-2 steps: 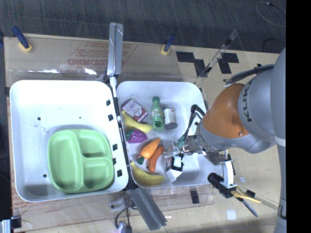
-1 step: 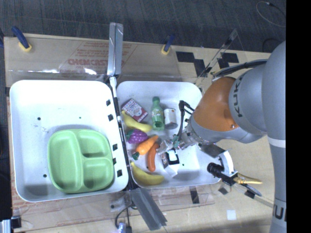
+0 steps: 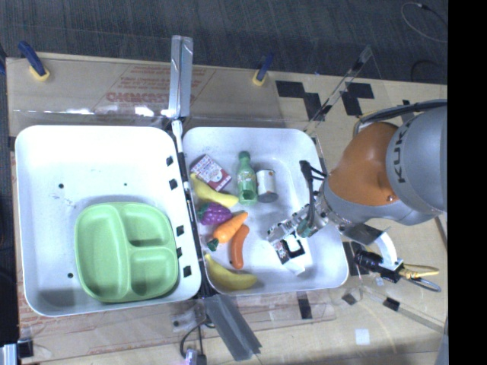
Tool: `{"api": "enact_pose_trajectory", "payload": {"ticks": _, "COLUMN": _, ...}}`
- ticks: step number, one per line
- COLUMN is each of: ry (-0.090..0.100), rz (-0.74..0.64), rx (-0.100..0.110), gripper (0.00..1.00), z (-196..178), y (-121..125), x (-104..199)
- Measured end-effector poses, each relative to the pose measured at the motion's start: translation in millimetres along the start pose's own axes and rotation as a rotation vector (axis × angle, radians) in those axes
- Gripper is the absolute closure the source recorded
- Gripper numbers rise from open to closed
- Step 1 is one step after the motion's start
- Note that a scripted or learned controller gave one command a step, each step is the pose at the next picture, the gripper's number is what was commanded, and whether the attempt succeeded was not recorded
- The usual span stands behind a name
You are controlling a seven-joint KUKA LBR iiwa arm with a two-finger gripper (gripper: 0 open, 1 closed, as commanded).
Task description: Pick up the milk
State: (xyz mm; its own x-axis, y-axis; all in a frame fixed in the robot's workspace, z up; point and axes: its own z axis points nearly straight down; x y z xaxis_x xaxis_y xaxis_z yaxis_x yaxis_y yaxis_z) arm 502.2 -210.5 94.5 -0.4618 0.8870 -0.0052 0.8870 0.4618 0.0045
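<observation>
The milk (image 3: 295, 255) is a small white carton with a dark patch on top. It lies in the right bin (image 3: 335, 276) near the front right corner. My gripper (image 3: 294, 229) reaches in from the right and sits directly over the carton's far end, touching or nearly touching it. The grey arm with its orange band (image 3: 365, 175) hangs over the bin's right wall. The view does not show whether the carton is gripped.
The right bin also holds a red-and-white box (image 3: 211, 172), a green bottle (image 3: 246, 178), a small can (image 3: 266, 185), grapes (image 3: 215, 214), a carrot (image 3: 228, 230), a sausage (image 3: 238, 246) and two bananas (image 3: 230, 280). A green divided plate (image 3: 126, 251) lies in the left bin.
</observation>
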Motion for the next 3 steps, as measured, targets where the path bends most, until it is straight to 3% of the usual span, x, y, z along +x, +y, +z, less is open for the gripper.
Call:
{"api": "enact_pose_trajectory", "payload": {"ticks": 1, "ry": -0.003, "rz": -0.006, "rx": -0.001, "gripper": 1.0, "z": -9.9, "y": 1.1, "x": 0.1}}
{"api": "enact_pose_trajectory", "payload": {"ticks": 2, "ry": 0.006, "rz": 0.101, "rx": 0.006, "gripper": 1.0, "z": -101.6, "y": 30.1, "x": 27.2}}
{"api": "enact_pose_trajectory", "payload": {"ticks": 3, "ry": 0.003, "rz": -0.149, "rx": 0.003, "gripper": 1.0, "z": -202.0, "y": 16.6, "x": 34.7}}
